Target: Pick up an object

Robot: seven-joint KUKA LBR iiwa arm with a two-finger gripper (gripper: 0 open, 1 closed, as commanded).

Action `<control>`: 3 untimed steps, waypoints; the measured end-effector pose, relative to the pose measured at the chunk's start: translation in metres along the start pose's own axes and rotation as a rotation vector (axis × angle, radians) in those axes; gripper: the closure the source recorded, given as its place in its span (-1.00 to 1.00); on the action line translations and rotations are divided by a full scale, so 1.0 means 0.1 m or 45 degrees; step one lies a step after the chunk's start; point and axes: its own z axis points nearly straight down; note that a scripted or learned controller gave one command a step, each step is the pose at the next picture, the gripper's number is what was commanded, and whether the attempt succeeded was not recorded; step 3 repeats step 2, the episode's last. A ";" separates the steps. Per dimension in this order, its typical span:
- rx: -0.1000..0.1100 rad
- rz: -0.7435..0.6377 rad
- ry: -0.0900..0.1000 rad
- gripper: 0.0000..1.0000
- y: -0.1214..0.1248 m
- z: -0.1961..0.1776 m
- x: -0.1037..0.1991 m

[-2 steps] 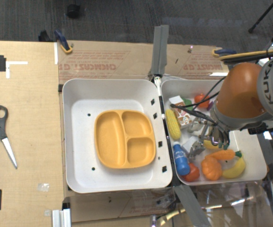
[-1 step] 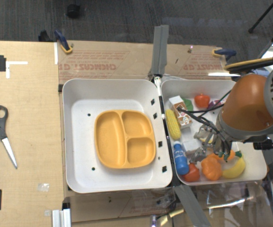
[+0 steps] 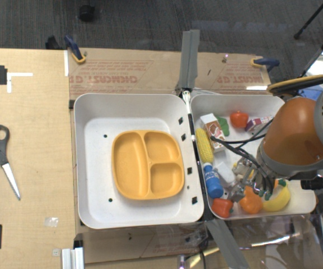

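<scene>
You are looking down on two shallow white bins side by side on a wooden bench. The left white bin (image 3: 88, 150) holds a yellow-orange plastic plate with three compartments (image 3: 148, 165), lying flat near its middle. The right white bin (image 3: 206, 102) is crowded with toy food: a yellow corn cob (image 3: 204, 145) lies lengthwise along its left wall, with a blue bottle with a white band (image 3: 211, 182) just below it and a red rounded piece (image 3: 222, 207) at the near left corner. Further back you see a small white and brown carton (image 3: 213, 129), a red tomato-like ball (image 3: 239, 119) and a white packet with purple and red print (image 3: 258, 123). The grey arm with its orange band (image 3: 295, 133) reaches in from the right and hangs over the near half of this bin, black cables looping beside it. Its metal two-finger gripper (image 3: 249, 179) is low among the objects, just above an orange round fruit (image 3: 251, 203) and beside a yellow banana (image 3: 279, 198); you cannot tell how the gripper is set, nor whether anything is caught in it. On the bench at far left lie grey-handled scissors (image 3: 3, 158).
</scene>
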 end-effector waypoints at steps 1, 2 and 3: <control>0.000 0.030 0.000 -1.00 -0.55 -0.52 -0.57; -0.001 0.119 0.003 -1.00 -0.32 0.01 -0.30; -0.001 0.119 0.003 -1.00 -0.32 0.01 -0.30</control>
